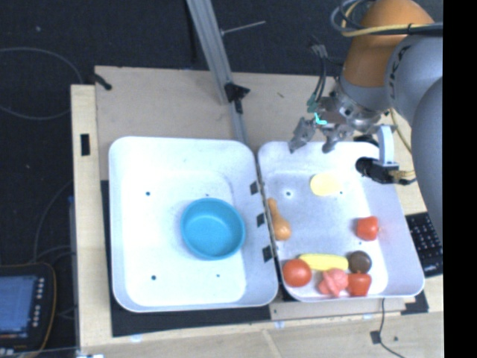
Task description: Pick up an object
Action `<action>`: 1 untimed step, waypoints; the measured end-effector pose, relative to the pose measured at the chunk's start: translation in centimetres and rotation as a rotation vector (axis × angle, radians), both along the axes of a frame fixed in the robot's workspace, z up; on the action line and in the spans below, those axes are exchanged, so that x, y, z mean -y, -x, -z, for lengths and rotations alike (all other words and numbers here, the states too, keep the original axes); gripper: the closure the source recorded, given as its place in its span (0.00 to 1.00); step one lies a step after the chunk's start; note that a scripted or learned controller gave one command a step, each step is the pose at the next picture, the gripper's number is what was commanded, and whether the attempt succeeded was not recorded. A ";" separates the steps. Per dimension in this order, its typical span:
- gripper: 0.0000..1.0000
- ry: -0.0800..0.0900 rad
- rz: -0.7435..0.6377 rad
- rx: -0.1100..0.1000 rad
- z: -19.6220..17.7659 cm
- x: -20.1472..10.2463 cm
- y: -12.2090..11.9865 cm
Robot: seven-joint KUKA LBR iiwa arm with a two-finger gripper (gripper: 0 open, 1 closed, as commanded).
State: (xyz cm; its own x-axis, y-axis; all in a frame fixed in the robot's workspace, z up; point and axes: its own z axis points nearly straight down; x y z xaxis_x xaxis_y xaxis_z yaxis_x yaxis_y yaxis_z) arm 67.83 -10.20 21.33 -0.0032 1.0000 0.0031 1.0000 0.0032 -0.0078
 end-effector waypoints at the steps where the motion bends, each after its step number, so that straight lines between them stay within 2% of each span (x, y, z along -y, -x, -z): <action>1: 0.00 0.000 -0.001 0.009 -0.5 0.0 -0.2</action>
